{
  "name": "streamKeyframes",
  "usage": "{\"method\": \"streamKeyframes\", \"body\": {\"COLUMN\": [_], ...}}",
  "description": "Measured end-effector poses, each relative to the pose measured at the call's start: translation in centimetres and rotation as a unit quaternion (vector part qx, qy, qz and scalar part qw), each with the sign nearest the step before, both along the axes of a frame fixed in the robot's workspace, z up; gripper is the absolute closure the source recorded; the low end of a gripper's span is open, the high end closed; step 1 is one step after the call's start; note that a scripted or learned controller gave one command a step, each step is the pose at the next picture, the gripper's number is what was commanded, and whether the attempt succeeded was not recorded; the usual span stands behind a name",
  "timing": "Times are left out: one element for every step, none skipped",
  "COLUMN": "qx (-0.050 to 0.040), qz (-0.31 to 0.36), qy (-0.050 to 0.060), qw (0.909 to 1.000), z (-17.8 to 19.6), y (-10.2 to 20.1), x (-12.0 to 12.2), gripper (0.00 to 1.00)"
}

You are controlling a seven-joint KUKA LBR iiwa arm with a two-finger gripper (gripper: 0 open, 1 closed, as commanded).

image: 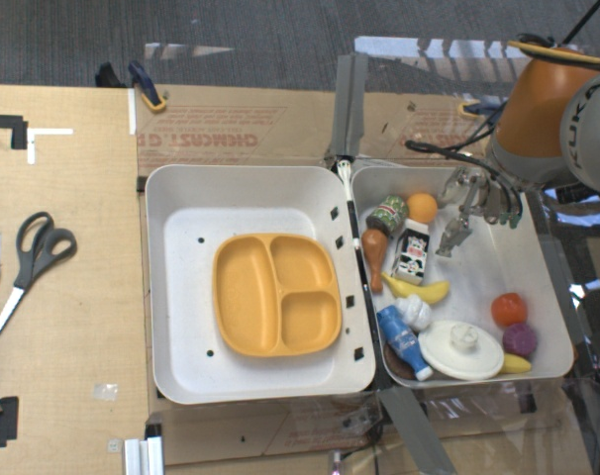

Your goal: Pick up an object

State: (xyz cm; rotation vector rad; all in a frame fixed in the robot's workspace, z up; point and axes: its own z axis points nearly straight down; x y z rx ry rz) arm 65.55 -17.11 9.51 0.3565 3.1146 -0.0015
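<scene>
I'm hanging my claw (456, 228) over the upper part of the right bin (550, 265), right of centre in the frame, fingers spread apart and gripping nothing. Just left of my fingertips the small milk carton (413, 252) is lying, with the orange ball (422, 207) above it and the green can (388, 212) further left. I'm judging the carton the nearest thing to take: I'm thinking I should be shifting a little left, turning the fingers across its narrow sides and dropping straight down, so I'm not nudging the ball or the banana (416, 289) touching its lower end.

Lower in this bin, things are crowding: the carrot (376, 255) against the left wall, the blue bottle (398, 336), the white lid (462, 351), and off to the right the red fruit (509, 309) and the purple one (520, 338), which are sitting with more space around them.

The left bin (171, 295) in mid-frame is carrying a yellow divided plate (277, 293). Both bins are resting on brown cardboard (231, 127), with a pale wooden bench top at far left where scissors (30, 260) are lying, and dark carpet is running along the top of the frame.
</scene>
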Motion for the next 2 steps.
{"method": "streamKeyframes", "body": {"qx": [-0.0013,0.0006], "qz": [-0.109,-0.226], "qy": [0.002,0.001], "qw": [0.994,0.9741], "z": [-0.2,10.2], "y": [4.3,-4.7], "x": [-0.2,-3.3], "gripper": [0.0,0.0]}}
